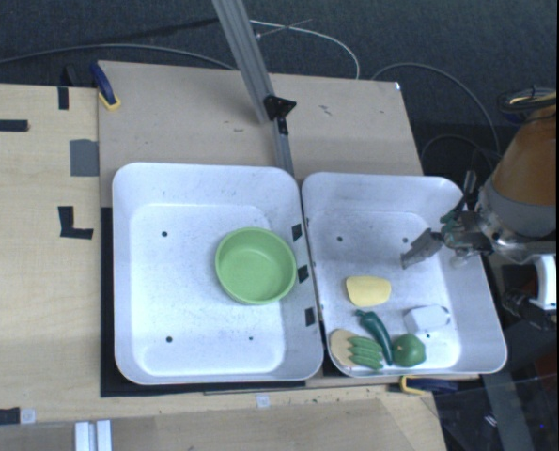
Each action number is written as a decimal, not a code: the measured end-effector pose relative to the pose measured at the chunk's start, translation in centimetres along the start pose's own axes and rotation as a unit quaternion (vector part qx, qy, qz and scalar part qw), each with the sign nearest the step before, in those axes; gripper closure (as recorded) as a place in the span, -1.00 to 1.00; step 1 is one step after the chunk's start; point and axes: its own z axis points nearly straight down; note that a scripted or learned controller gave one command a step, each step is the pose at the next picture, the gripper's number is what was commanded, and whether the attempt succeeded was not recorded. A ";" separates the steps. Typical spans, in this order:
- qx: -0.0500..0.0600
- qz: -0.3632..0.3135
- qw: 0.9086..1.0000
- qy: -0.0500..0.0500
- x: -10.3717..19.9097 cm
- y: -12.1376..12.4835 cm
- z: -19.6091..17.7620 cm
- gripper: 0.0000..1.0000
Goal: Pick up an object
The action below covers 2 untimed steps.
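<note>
Yellow object [367,291] is lying just below-left of the gripper [420,250], untouched. Gripper is hovering over the right bin [373,195]; finger state unclear, cannot tell. Risk: descending off-centre, nudging it toward the green brush [368,341], closing on nothing.

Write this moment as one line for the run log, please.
gripper: over right bin, holding nothing | yellow piece: below it, untouched | green bowl: left bin

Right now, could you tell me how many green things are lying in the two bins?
3: a green bowl in the left bin; a dark green tool and a green ball at the right bin's near edge.
</note>
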 end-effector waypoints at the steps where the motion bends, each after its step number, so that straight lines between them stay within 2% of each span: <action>1: 0.000 0.000 1.000 0.000 0.0 0.0 0.0 -1.00; 2: 0.002 0.001 1.000 0.000 -0.7 -0.2 4.6 -1.00</action>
